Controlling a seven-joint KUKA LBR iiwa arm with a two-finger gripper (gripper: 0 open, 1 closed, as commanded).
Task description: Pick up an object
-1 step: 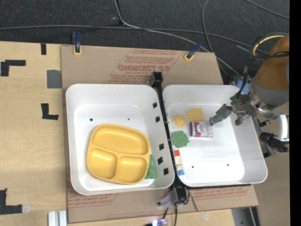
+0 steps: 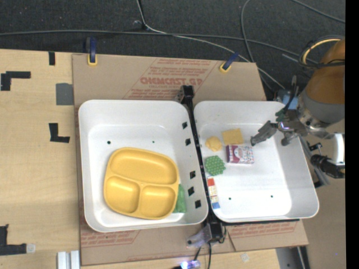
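Note:
My gripper [image 2: 268, 140] hangs over the right part of the right bin [image 2: 297, 206], open, with nothing between its fingers. Its left fingertip [image 2: 253, 141] is just right of a pink and white packet [image 2: 240, 154]. A yellow square block [image 2: 232, 135] lies behind the packet. To the left of the block sits a small yellow lump [image 2: 213, 144]. A green round knobbly piece [image 2: 214, 165] is below the lump. A red, white and blue tube [image 2: 212, 193] lies along the bin's left wall.
The left bin [image 2: 92, 122] holds a yellow divided plate [image 2: 141, 182] with a green item [image 2: 180, 200] tucked at its right edge. Black clips run down the divider [image 2: 192, 150] between the bins. Cables [image 2: 269, 38] cross the dark floor behind.

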